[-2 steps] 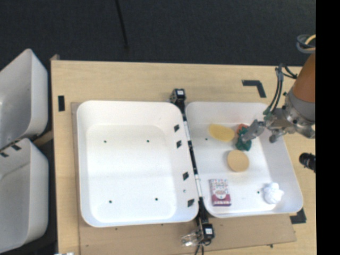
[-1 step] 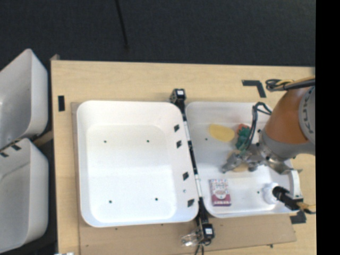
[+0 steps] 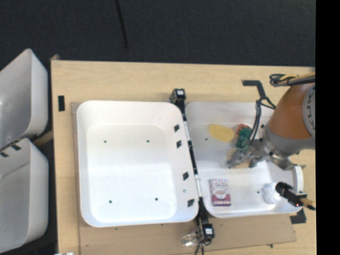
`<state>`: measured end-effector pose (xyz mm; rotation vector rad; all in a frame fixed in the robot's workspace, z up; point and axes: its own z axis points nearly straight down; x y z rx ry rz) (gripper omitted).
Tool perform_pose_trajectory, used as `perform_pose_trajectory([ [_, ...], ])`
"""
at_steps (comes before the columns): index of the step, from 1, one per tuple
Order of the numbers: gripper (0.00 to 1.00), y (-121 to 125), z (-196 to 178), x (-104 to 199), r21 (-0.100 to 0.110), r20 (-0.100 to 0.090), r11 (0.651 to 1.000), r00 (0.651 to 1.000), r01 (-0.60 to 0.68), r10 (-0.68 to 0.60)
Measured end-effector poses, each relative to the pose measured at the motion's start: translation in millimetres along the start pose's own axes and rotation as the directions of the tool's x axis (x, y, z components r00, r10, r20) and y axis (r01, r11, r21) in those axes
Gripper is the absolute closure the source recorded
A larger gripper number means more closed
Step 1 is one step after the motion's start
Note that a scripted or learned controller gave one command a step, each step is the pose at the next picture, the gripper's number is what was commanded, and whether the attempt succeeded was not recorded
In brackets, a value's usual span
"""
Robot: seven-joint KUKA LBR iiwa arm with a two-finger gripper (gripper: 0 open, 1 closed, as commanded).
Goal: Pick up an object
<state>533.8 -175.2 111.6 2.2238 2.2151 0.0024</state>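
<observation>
Yellow object [image 3: 221, 133], smooth, oval, lay in the right bin [image 3: 249, 209] beside a green toy [image 3: 244, 137]; flat patterned card [image 3: 220, 192] nearer. Claw [image 3: 237, 159] low beside them, grip impossible to tell.

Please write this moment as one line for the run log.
arm: over right bin | gripper: low, beside yellow object and green object | grasp: cannot tell | small box: near front wall
</observation>
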Motion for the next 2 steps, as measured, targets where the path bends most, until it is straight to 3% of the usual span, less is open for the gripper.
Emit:
perform_pose_trajectory([
  [1,1.0,40.9,-98.2,86.3,-0.01,-0.002,1.0,1.0,0.016,-0.016],
  [2,1.0,27.4,-89.0,154.6,0.002,-0.003,1.0,1.0,0.012,-0.012],
])
